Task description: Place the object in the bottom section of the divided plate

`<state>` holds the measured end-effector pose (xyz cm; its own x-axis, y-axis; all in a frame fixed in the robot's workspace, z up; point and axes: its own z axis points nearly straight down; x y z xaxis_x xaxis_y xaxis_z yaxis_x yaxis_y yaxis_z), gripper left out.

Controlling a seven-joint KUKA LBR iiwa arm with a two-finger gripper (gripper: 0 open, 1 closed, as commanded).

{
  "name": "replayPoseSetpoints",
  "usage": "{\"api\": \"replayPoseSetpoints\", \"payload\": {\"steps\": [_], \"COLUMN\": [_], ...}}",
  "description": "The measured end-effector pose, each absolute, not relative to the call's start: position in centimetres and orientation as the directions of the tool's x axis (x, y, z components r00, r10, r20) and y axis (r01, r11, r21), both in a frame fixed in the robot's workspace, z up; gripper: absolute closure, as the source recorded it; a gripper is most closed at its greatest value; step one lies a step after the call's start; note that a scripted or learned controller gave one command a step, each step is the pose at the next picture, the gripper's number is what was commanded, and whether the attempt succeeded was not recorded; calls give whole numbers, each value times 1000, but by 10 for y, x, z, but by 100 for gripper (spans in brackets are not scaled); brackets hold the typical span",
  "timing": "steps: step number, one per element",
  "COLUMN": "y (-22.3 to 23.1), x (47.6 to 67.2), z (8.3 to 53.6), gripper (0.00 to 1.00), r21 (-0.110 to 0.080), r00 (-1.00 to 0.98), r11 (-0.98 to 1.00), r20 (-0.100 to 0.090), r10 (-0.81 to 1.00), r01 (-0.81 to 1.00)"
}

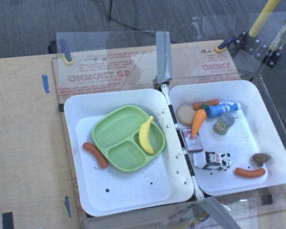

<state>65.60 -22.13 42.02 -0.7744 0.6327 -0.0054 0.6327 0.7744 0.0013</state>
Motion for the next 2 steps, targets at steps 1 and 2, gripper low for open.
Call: {"api": "replayPoseSetpoints", "payload": {"steps": [1, 2], "y": [-224, -221], "x": [662, 668], "z": [438, 438], "gripper": [100, 100], "r21": [5, 2], "r00": [-587, -912], "r11": [587, 912], "r20": [-9, -11], "r10": [809, 410], "r01": [809, 410]}}
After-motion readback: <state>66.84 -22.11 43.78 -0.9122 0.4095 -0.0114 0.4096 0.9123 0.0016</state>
